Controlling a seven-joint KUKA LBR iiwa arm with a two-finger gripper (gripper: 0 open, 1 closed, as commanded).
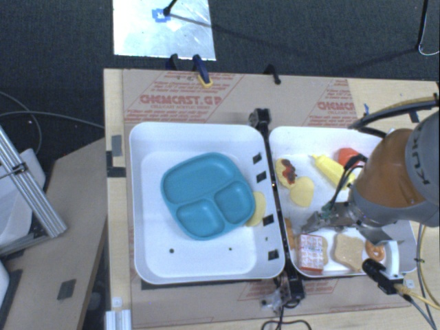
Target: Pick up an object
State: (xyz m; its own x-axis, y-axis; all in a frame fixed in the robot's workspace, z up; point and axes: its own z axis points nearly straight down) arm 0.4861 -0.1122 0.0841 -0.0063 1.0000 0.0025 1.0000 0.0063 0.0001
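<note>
My gripper (317, 219) hangs low over the middle of the right bin (302, 137), reaching in from the right. Just above it lies a pale yellow round piece (301, 192). Below it rests a red-and-white packet (311, 251), with a slice of toast (348, 251) beside that. A yellow bottle (328, 168), an orange-red item (347, 155) and a yellow piece with red and dark toppings (287, 171) lie toward the bin's back. The arm hides part of the bin's right side.
The left bin (158, 253) holds a blue divided plate (206, 194) with a small yellow piece (258, 209) at its right edge. A black divider (273, 198) separates the bins. A small orange ring (375, 252) lies by the toast.
</note>
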